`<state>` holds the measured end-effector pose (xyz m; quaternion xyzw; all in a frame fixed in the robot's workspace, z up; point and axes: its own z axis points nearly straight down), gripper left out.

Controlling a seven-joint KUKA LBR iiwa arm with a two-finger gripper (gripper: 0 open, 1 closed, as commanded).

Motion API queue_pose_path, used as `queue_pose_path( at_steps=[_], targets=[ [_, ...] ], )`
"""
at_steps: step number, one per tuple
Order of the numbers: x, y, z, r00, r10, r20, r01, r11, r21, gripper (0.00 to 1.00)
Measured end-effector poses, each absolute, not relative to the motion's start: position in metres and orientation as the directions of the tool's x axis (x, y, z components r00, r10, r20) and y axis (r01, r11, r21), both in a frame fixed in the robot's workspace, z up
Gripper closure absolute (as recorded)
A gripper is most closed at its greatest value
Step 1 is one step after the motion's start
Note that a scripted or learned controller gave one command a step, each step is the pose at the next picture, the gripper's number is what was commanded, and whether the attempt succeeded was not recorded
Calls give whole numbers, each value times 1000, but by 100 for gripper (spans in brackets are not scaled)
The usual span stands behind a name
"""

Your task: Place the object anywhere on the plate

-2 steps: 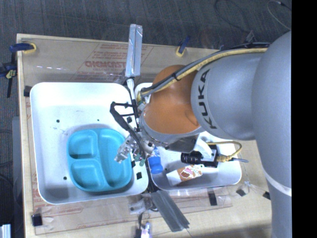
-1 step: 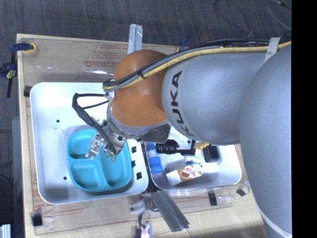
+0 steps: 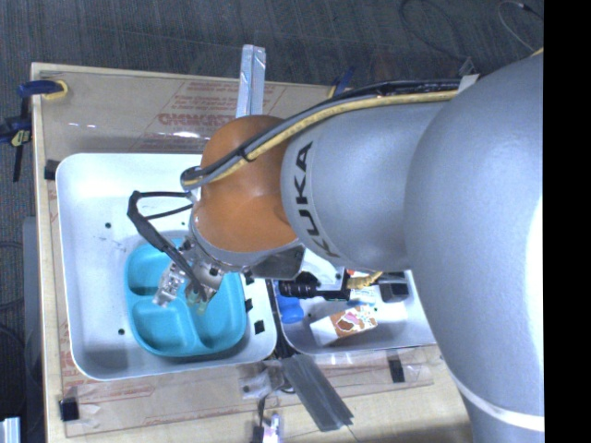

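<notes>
Over left bin: gripper low above blue divided plate, 3 compartments apparent, set at bin's near right. Something small, pale and glinting at tool tip, just above plate's middle ridge; object or part of tool, cannot tell. Finger state: cannot tell, tip blurred and partly masked by orange wrist band. Right bin: mostly hidden under arm; blue item and printed packet visible. Progress, as judged: arm positioned at plate, placement near or underway; release and withdrawal outstanding, unconfirmed.
</notes>
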<state>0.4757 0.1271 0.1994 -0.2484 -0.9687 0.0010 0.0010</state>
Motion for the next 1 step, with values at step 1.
queue_pose_path(
  at_steps=[1],
  targets=[
    [476,146,233,-870,493,0,493,870,-1,100]
  ],
)
